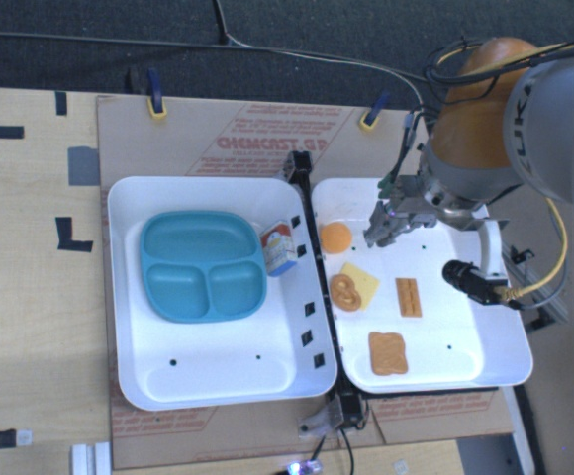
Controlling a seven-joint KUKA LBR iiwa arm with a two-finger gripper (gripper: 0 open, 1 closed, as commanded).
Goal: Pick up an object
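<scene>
this is a robotics lab, no kitchen here. a wooden surface (30, 295) carries a cardboard sheet (257, 142) clamped down at its far edge with clips (155, 102). two white bins (129, 364) sit side by side, black tape marks (67, 234) dot the wood, cables (267, 47) trail across dark carpet (89, 8), and a grey and orange industrial arm (495, 107) leans in.

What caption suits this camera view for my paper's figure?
Pincer hovers over the right bin, near an orange ball.
</scene>
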